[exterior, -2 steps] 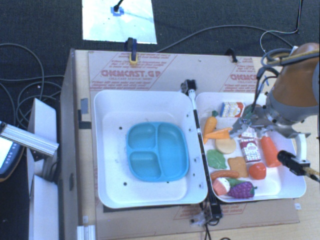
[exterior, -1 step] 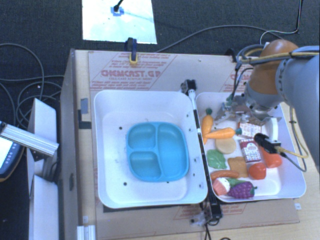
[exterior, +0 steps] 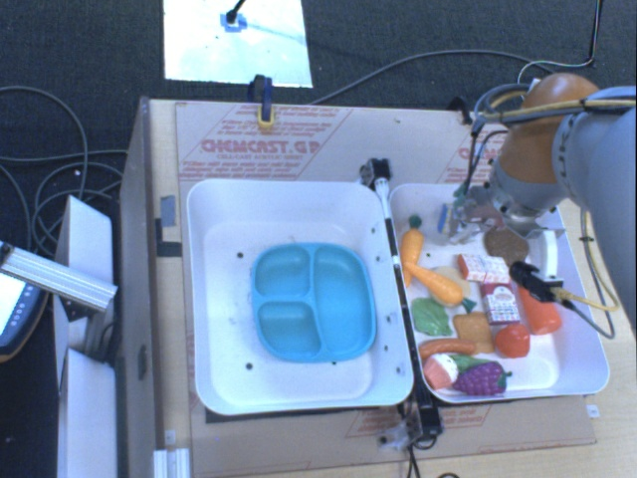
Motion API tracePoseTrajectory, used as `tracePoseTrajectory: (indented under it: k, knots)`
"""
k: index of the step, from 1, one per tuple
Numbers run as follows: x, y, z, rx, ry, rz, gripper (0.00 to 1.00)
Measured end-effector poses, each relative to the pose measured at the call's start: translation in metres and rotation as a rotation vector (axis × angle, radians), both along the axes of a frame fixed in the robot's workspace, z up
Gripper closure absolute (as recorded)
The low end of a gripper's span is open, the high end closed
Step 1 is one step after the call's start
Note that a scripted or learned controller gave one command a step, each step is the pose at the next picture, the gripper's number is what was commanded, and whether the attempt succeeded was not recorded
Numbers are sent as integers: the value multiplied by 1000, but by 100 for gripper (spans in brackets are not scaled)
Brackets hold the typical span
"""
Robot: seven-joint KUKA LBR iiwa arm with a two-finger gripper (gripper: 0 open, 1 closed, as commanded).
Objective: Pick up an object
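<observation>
Camera view puts the carrot at the right bin's ten o'clock, just at nine o'clock of our gripper, so we'd descend straight, centred on it, clear of the divider.

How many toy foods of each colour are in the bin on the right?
Some overlap, so this is my best reading.
Orange: 3, carrot, long squash, sausage
Red: 2, tomato, pepper
Green: 1, leaf
Purple: 1, grapes
Tan: 1, biscuit
Red-and-white: 3, two cartons, radish
Total: 11
</observation>
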State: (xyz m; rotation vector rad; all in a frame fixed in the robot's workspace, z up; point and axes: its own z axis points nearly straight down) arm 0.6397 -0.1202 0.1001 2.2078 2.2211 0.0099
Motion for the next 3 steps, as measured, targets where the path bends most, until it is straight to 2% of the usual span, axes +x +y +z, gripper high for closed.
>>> tracePoseTrajectory:
  k: [1, 2, 3]
  knots:
    - [0, 0, 0, 0, 0, 0, 0]
    - [20, -50, 53, 0, 7, -4, 0]
    - [-54, 28, 4, 2, 1, -1, 0]
